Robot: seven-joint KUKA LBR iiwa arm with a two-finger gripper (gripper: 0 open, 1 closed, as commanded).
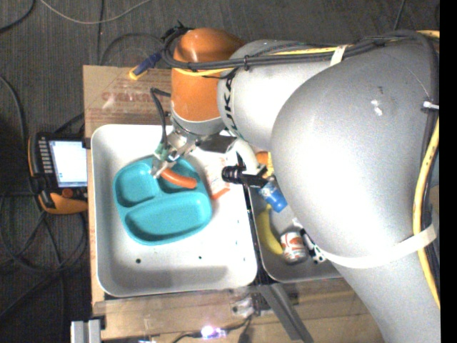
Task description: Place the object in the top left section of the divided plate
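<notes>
The two-finger gripper (166,160) is closed on one end of the long orange plastic carrot-like object (176,179). Just below it lies the turquoise divided plastic plate (168,216), and the object rests in the compartment directly under the fingertips.

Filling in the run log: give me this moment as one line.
gripper: over divided plate in left bin | orange object: at gripper tip, over plate's upper right section | grip: unclear | placement: unconfirmed
</notes>
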